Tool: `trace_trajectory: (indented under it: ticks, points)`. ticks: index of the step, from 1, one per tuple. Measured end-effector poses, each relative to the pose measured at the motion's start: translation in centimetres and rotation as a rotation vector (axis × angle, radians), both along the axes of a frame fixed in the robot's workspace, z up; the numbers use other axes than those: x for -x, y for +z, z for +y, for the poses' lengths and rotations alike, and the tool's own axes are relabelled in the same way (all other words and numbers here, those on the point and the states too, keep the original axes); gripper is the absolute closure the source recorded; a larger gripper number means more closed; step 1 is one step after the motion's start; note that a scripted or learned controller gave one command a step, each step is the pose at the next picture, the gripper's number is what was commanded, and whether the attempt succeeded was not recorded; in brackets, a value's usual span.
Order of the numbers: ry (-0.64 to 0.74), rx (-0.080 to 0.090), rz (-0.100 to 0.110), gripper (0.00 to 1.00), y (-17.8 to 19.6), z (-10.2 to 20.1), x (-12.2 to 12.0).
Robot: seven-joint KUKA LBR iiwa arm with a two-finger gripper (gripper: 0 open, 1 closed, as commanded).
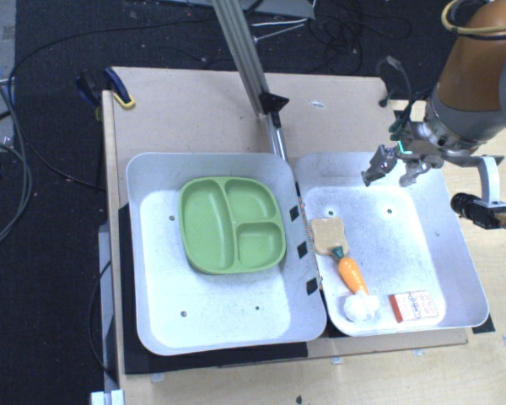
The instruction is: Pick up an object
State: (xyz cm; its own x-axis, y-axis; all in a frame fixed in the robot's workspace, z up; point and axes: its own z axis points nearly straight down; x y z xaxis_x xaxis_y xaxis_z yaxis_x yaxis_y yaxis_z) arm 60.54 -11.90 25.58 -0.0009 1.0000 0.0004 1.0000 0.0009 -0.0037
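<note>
My gripper (395,173) hangs over the far end of the right bin (455,251), fingers spread apart with nothing between them. In that bin, well below and left of the gripper, lie a tan slice of toast (327,234), an orange carrot (351,274) and a white lump (360,308) in a line along the left side. A small red and white carton (415,305) lies at the bin's near right corner.
The left bin (152,310) holds a green divided plate (233,224). A slanted metal pole (243,45) runs from the top to the gap between the bins. Black clips (305,247) sit on the shared edge. The wooden bench (194,108) extends behind the bins.
</note>
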Motion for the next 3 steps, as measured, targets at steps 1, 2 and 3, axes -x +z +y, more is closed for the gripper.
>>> trace_trajectory:
  ticks: [1,2,3]
  points:
    - [0.000,0.000,-0.004,0.00,0.2,0.0,-0.1]
    - [-0.001,0.001,0.001,0.00,-4.2,-0.2,-0.3]
    - [-0.002,0.000,0.002,0.00,-10.6,-0.4,-0.3]
